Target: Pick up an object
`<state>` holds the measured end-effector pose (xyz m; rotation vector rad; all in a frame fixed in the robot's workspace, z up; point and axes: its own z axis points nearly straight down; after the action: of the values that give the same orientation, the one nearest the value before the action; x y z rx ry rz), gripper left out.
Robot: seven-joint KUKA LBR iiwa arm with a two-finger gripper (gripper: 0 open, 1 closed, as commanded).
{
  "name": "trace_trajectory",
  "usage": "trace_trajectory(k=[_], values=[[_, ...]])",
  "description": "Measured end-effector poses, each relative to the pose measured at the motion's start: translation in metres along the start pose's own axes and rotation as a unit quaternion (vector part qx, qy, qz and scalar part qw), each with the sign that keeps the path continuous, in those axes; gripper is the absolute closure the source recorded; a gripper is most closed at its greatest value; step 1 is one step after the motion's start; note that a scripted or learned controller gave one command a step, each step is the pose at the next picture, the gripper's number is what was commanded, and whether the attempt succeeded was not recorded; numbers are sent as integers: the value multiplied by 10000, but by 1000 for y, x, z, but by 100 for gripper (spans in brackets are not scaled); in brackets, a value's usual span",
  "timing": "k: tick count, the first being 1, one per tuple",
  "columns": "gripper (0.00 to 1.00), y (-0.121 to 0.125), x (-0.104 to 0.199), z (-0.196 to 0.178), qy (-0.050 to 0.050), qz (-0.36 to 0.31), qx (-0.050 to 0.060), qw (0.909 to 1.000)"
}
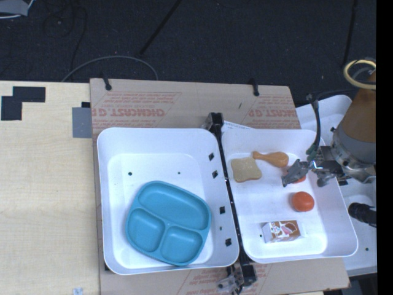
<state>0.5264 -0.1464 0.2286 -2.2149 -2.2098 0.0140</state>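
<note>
- Camera view, catalogued outward from the right bin [341, 241], our landmark; we begin at its near edge.
- Small printed packet [281, 230]: flat on the floor of the right bin near the front wall, apart from everything else, so open to a grasp from above.
- Red ball [302, 201]: behind the packet, just below the gripper, free-standing.
- Gripper [296, 173]: low inside the right bin toward its right wall; we cannot tell how wide it stands, nor whether it has anything. A scrap of red shows at its tip; we judge a try at a pick is in hand.
- Toast slice [246, 170] and drumstick [271, 158]: further back, just beside each other, left of the gripper.
- Blue divided plate [167, 222]: in the left bin [116, 143], beyond the right bin's left wall, well apart, no obstacle.
</note>
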Motion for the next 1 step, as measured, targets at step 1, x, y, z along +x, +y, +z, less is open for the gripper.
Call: trace_trajectory(k=[1], values=[[0,2,0,-7,-9,-11,-60,10000]])
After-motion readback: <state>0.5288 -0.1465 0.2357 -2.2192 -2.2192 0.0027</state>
